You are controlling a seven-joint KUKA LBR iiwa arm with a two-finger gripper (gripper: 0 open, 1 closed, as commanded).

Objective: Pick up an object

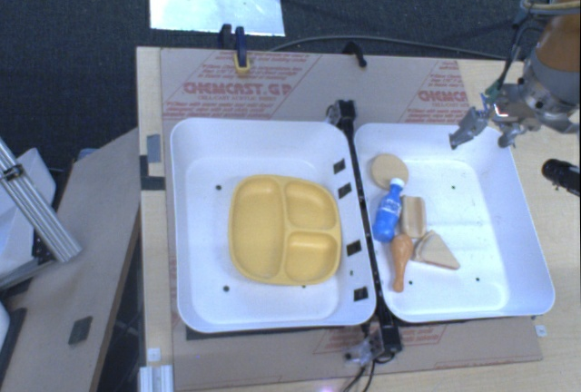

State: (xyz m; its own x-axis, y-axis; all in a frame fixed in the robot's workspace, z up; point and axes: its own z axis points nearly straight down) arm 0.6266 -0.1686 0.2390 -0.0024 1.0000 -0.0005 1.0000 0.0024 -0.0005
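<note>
From my screen I see the gripper [484, 129] hanging over the far right corner of the right bin [508, 290], metal fingers spread with nothing between them. The smooth blue bottle [388, 210] lies near that bin's left wall, among tan food-shaped pieces; a glossy yellow divided plate [284, 230] sits in the left bin [195, 290].

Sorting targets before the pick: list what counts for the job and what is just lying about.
For the job:
- end effector, above the right bin's far edge
- blue bottle
- round tan piece
- tan block
- orange drumstick-shaped toy
- tan wedge
- right bin

Lying about:
- yellow divided plate
- left bin
</note>
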